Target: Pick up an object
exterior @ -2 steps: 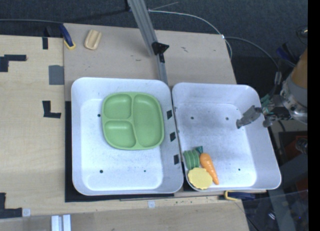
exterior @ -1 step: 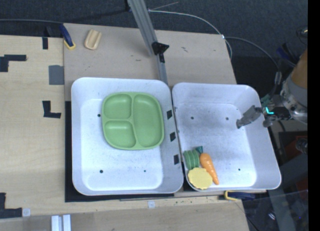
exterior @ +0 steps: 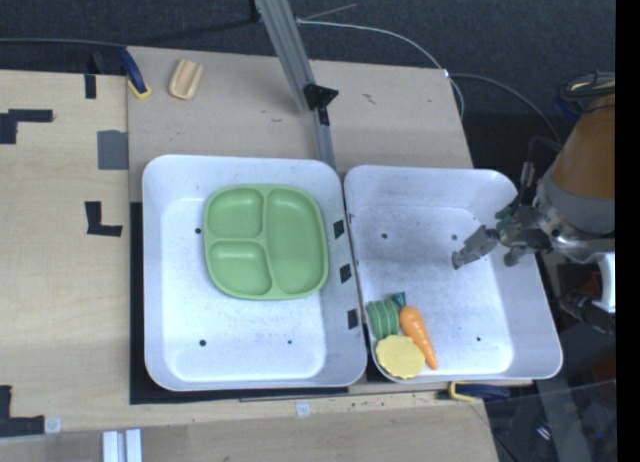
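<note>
Two white bins side by side on the bench. Left bin (exterior: pixel 170 350) holds a green divided plate (exterior: pixel 267 241), lying flat in the upper half. Right bin (exterior: pixel 530 340) holds three toy foods bunched in its lower-left corner — an orange carrot (exterior: pixel 418 334), a green ridged piece (exterior: pixel 383 316) just left of it, and a pale yellow disc (exterior: pixel 400 357) touching the carrot's lower side, up against the bin's front wall.

Gripper (exterior: pixel 480 247) sits over the right bin's right half, well apart from the cluster, pointing left; nothing lies between its fingers, and whether they are spread or closed cannot be told.

On the bench behind — a tan block (exterior: pixel 185 79), a blue-yellow clamp (exterior: pixel 134 72), a grey pole (exterior: pixel 285 30) slanting down to the bins' seam.
</note>
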Motion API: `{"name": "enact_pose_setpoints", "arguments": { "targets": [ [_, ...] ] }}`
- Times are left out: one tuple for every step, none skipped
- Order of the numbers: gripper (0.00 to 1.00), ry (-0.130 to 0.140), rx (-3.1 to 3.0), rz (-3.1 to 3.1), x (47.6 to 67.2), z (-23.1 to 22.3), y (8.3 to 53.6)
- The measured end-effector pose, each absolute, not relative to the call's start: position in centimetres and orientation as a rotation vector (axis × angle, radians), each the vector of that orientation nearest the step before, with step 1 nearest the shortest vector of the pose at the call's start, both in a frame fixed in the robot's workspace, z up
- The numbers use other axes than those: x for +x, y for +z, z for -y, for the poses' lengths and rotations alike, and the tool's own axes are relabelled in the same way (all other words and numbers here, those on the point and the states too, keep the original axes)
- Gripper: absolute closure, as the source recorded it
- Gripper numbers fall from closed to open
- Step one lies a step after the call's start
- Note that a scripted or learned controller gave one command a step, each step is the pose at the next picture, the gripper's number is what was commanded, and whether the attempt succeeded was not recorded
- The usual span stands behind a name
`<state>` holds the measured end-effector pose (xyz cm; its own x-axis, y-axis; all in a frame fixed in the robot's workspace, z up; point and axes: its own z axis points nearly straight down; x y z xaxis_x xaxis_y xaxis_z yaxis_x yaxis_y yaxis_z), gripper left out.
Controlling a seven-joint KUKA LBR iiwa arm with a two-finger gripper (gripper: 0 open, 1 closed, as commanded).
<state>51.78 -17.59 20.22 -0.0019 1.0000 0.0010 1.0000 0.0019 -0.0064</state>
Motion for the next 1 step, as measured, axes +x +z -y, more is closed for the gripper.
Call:
{"name": "enact_pose_setpoints", "arguments": {
  "targets": [
    [0.00, 0.007, -2.215, 2.218, 51.09, 16.76, 14.22]
  ]
}}
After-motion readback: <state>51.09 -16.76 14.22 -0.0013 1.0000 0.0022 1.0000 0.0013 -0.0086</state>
